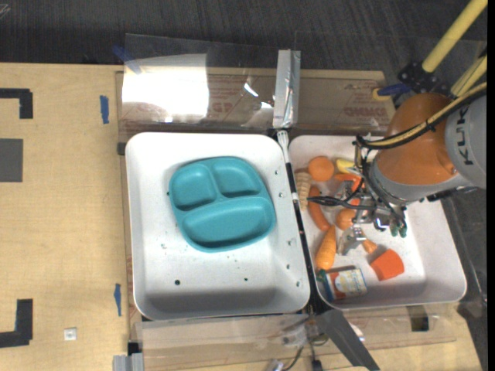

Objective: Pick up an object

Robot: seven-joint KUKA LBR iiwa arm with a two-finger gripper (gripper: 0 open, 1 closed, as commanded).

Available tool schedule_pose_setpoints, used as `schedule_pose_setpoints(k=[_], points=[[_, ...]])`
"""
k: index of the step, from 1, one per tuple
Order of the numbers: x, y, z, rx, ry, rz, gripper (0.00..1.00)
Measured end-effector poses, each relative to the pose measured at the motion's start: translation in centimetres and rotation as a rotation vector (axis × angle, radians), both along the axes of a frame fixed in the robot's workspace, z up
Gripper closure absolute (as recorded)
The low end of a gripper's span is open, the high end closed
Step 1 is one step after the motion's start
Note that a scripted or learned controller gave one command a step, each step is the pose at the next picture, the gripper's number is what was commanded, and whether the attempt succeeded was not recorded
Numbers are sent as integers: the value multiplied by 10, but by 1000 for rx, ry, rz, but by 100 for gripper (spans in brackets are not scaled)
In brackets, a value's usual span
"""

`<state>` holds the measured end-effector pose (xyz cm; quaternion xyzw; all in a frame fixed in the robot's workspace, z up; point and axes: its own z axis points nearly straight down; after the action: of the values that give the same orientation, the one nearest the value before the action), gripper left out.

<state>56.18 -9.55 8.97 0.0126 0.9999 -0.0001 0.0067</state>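
Observation:
The right bin [445, 280] holds a heap of small items. Among them are an orange ball [320, 167], a carrot-shaped piece [327, 248], an orange cup-like piece [387, 263] and a small labelled jar [343, 282] lying on its side near the front wall. My gripper [354, 236] hangs low over the middle of this bin, just right of the carrot-shaped piece and left of the cup-like piece. The wrist and its cables hide the items directly under it. Nothing can be made out in its grasp.
The left bin [147, 207] carries a teal divided plate [222, 202] in its middle. A brown ribbed item [303, 182] lies against the divider wall between the bins. The orange wrist band [418, 145] looms over the right bin's back right corner.

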Motion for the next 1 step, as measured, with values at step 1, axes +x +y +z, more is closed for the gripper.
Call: schedule_pose_setpoints(k=[1], points=[[-9, 1, 0, 1, -2, -58, 0]])
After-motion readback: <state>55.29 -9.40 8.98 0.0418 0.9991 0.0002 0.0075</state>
